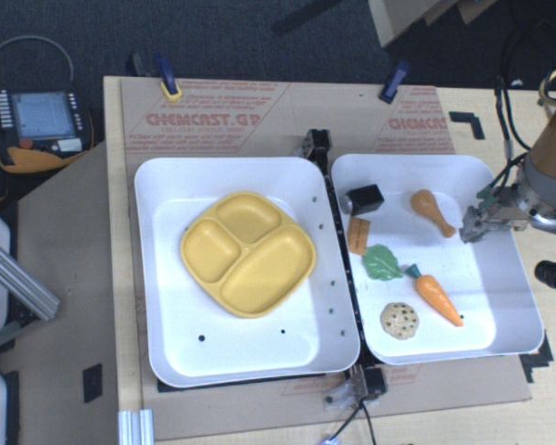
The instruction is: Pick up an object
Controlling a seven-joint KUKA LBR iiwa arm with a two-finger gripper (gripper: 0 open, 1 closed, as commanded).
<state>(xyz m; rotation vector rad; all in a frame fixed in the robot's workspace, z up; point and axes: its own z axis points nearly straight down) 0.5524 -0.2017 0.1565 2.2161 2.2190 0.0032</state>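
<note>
The right bin [500,336] holds a black block [363,197], a brown chicken drumstick [432,210], a tan block [358,235], a green leaf [382,262], an orange carrot [438,299] and a round cookie [399,320]. My gripper [473,228] hangs over the right side of this bin, just right of the drumstick, and nothing shows between its fingers. The arm comes in from the right edge.
The left bin [167,336] carries a yellow divided plate [248,252]. Both bins rest on a cardboard-covered bench [259,109] with blue clamps at the back. A pendant with a screen [39,119] lies off the bench at the far left.
</note>
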